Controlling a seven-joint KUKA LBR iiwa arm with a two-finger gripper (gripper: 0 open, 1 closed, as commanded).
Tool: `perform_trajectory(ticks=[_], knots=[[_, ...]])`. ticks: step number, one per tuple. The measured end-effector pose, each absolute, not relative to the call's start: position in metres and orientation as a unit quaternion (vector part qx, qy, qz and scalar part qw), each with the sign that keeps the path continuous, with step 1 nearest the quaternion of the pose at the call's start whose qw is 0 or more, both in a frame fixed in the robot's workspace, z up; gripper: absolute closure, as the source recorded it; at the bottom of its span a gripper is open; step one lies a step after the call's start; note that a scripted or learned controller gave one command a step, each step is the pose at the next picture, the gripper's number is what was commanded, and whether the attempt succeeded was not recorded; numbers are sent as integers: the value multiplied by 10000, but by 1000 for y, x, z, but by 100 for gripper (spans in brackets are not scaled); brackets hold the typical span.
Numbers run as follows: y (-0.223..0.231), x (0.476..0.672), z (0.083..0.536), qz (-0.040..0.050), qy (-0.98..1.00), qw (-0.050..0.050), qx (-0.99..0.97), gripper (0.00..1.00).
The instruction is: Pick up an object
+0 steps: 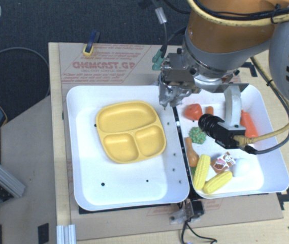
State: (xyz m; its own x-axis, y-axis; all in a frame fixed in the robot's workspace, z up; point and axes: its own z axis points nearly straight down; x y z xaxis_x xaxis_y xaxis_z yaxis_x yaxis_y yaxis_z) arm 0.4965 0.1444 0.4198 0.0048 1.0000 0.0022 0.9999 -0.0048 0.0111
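Observation:
My gripper (170, 98) hangs at the back of the bins, just over the divider (177, 136) between them and beside the back right corner of a yellow three-compartment plate (130, 131). Nothing shows in the gripper. The right bin (274, 161) holds toy food: a red pepper (193, 111), a green broccoli (197, 135), two yellow corn cobs (201, 171) (218, 182), an orange carrot (249, 124) and a red and white piece (224, 161). The arm's grey and orange body hides the back of that bin.
The left bin (83, 161) holds the yellow plate on its white floor. A black cylinder with a yellow hose (216, 128) hangs from the arm over the right bin. A cardboard sheet (103, 62) lies behind the bins, with a blue and yellow clip (90, 44) on it.

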Motion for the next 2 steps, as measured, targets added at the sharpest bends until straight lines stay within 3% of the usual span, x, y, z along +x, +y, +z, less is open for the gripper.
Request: perform_trajectory(ticks=[1,2], knots=[[155,489,342,-42,7070,-25,7072,100],[193,593,267,-15,7077,0,7065,100]])
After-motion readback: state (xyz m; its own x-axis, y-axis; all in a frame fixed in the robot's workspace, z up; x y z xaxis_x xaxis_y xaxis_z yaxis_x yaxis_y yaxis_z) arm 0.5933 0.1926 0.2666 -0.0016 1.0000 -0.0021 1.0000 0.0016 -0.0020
